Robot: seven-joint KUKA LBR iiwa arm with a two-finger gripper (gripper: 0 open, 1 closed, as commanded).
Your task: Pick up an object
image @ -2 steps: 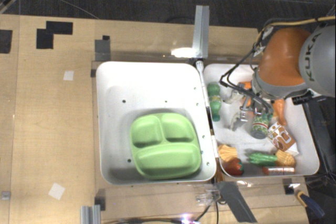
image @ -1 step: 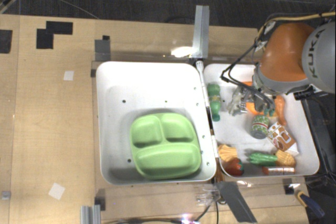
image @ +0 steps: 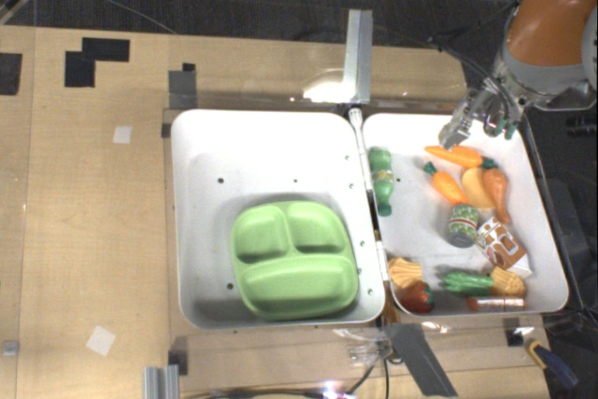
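Camera view looks down on two white bins sitting side by side on the tabletop. Left bin (image: 196,201) has a green divided plate (image: 294,259) in it. Right bin (image: 547,229) is packed with toy food: a couple of orange carrots (image: 453,156), a green bottle (image: 380,173) by the divider, a small striped can (image: 462,224), corn (image: 507,280), and a red tomato (image: 417,297) near the front. The gripper (image: 464,128) hangs over the right bin's back corner, just above the top carrot. Honestly can't tell whether it's spread or closed, too blurry, and nothing visibly sits in it.
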